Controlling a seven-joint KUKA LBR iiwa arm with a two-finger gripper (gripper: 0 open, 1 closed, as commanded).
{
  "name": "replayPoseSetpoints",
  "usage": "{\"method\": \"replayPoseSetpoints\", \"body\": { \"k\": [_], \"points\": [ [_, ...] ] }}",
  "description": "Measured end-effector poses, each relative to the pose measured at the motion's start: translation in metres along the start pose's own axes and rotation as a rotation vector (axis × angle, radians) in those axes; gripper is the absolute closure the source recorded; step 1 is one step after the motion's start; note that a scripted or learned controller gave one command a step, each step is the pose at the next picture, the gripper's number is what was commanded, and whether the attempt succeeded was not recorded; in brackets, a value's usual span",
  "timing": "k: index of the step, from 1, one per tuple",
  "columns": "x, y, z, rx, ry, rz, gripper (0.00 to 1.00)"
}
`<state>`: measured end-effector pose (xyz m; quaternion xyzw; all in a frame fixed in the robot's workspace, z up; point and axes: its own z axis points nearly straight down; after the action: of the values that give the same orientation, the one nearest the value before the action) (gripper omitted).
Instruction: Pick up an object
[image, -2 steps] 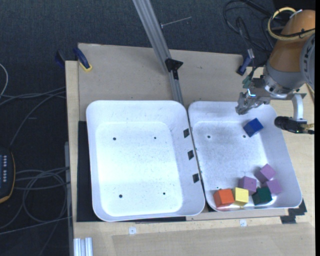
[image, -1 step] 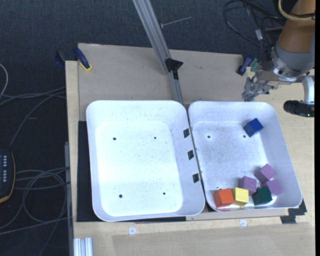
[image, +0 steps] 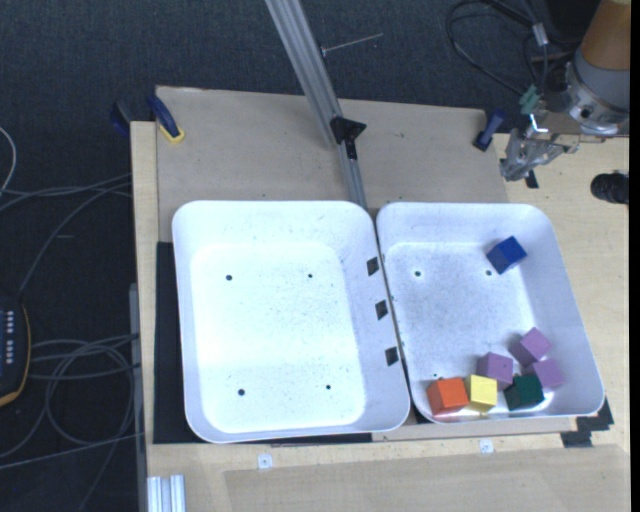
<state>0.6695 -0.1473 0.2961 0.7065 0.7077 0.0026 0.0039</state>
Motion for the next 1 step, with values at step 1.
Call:
{"method": "replayPoseSetpoints", "body": {
  "k": [1],
  "points": [
    [0.0430,-0.0121,0.0123,0.012,0.003,-0.002,1.00]
  ]
}}
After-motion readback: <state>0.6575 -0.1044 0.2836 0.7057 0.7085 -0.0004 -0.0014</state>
